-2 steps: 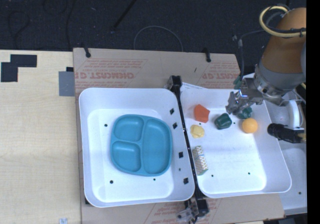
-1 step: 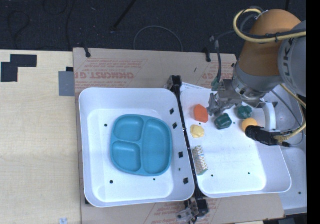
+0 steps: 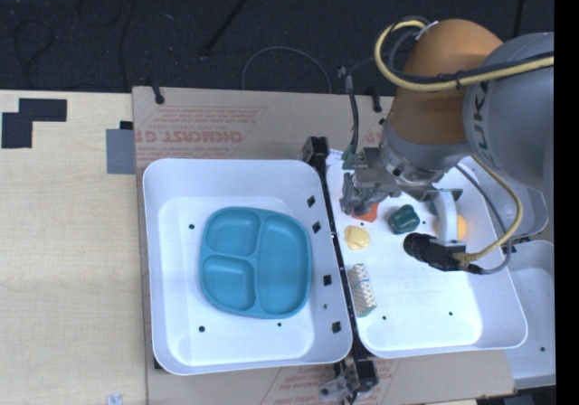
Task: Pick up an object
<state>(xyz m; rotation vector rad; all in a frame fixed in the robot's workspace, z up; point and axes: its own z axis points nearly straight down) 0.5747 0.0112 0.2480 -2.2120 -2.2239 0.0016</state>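
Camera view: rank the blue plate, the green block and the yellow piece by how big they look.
1. blue divided plate, by far the largest.
2. green block and yellow piece look about alike, so I won't rank them.

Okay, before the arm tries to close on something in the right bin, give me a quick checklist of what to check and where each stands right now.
1. Gripper down inside the right bin: ok.
2. Something under the gripper: ok, an orange-red object sits right at its tip.
3. Object between the fingers: cannot tell, the wrist hides them.
4. Neighbours clear of the grasp: not ok, the yellow piece and green block lie close by.
5. Blue divided plate out of the way in the left bin: ok.
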